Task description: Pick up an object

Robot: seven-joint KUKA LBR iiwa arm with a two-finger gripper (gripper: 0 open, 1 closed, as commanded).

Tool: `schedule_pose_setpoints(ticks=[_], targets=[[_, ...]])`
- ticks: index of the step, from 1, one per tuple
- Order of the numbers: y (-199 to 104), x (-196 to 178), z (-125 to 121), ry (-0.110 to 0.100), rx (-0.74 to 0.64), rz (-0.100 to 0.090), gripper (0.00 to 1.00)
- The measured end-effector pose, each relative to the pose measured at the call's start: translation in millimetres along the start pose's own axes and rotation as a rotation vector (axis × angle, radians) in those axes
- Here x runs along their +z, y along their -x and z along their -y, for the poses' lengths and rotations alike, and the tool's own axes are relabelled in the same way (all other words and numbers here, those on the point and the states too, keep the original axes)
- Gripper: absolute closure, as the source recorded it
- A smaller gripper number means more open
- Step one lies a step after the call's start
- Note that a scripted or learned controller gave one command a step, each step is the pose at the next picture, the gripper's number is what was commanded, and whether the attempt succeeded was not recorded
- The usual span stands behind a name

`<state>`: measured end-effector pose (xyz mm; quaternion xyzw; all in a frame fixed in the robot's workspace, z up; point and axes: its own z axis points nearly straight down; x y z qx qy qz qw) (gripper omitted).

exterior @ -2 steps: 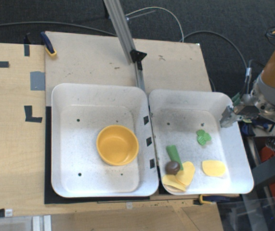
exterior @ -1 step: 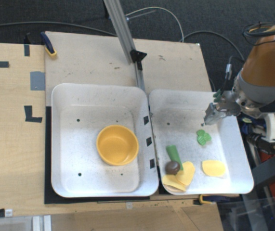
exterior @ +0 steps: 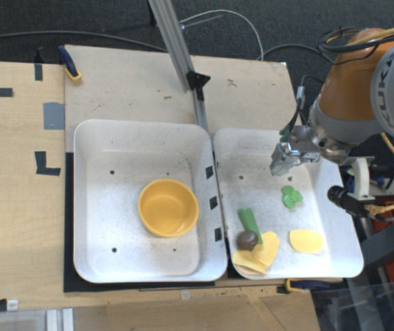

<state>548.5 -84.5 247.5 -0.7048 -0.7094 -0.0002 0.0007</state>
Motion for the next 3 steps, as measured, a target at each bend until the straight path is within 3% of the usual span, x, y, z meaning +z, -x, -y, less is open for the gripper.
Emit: schedule_pose_setpoints(ticks=[1,3], targets=[[-61.5,1.1,-16.9,-0.001,-0.002,-0.001,1.00],[-153.4,-0.5,-50.7,0.000,0.000,-0.001,1.00]])
